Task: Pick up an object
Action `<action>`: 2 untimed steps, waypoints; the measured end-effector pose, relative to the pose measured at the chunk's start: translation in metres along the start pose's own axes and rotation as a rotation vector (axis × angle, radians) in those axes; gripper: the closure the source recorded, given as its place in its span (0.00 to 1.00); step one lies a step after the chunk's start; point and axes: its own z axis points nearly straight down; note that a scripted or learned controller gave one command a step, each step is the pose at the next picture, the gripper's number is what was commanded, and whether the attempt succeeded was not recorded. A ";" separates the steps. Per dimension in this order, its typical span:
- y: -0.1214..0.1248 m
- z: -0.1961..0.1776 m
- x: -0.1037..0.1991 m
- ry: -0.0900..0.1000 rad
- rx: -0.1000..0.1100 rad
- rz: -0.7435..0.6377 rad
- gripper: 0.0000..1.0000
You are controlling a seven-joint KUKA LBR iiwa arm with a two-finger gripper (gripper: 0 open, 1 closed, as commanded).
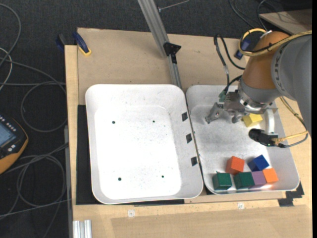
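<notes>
My gripper (225, 117) hangs low over the upper part of the right bin (218, 143). It is open, and nothing sits between its fingers. A yellow block (252, 119) lies just to its right, partly under the wrist. Along the near edge of the same bin lies a cluster of blocks: a red-orange one (236, 163), a blue one (258, 162), an orange one (270, 175), a purple one (258, 179) and two green ones (243, 181) (223, 181).
The left bin (133, 143) stands beside the right one, with small black clips (188, 138) along the shared wall. A slanted metal pole (156, 24) crosses the back of the bench. Cables (223, 58) trail from the arm.
</notes>
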 end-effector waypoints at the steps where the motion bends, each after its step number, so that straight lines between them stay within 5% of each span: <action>1: 0.003 -0.015 0.000 0.000 -0.009 0.000 1.00; 2: 0.013 -0.065 -0.001 -0.003 -0.015 -0.001 1.00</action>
